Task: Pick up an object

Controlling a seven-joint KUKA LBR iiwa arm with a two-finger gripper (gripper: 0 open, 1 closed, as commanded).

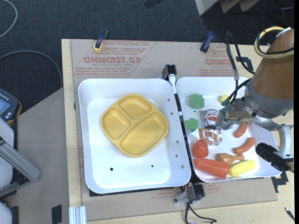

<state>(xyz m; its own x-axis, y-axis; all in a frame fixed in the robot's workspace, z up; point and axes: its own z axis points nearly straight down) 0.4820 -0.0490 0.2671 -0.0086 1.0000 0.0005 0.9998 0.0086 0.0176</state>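
The right bin (pixel 187 85) holds several toy foods. Among them are a green round waffle piece (pixel 196 101), a smaller green piece (pixel 191 123), a red and white can (pixel 211 117), and an orange and white block (pixel 210 135). A red tomato (pixel 200 149), a long red-orange piece (pixel 211 167) and a yellow piece (pixel 242 167) lie near the front. Two orange sausages (pixel 245 146) (pixel 240 129) are at the right. My gripper (pixel 225 119) hangs low over the bin's middle, just right of the can. It hides whatever is directly beneath it.
A yellow divided plate (pixel 135 124) lies in the left bin (pixel 88 139). The arm's grey and orange body (pixel 275 73) covers the right bin's far right part. A black ridge (pixel 179 113) separates the bins. Clamps (pixel 99 40) (pixel 207 41) sit at the board's back edge.
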